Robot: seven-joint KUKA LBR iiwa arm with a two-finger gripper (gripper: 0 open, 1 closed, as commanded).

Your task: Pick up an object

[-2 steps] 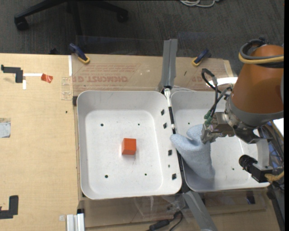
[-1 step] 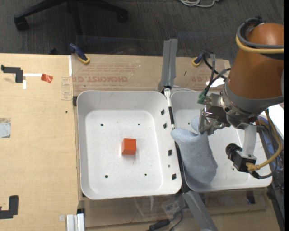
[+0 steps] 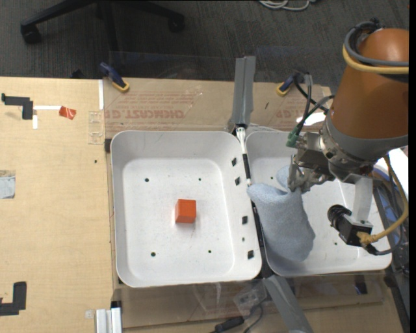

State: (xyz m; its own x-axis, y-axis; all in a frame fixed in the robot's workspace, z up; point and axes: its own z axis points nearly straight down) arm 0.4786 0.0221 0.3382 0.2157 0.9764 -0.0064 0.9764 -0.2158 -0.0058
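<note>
Against the left wall of the right bin [image 3: 383, 260], a grey cloth [image 3: 283, 221] is draped. Whether the gripper [image 3: 300, 182] jaws above its top are apart cannot be told. A firm pinch on bunched fabric before lifting is advised.

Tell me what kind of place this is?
Likely a robotics lab: arm over two white bins on a clamped bench, office-chair base on carpet behind.

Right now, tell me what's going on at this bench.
The grey arm's two-finger gripper is down in the right-hand white bin, at the upper end of a pale blue-grey cloth that drapes toward the bin's near edge. Whether it grips the cloth is unclear. A small orange cube sits untouched in the left-hand white bin.
</note>
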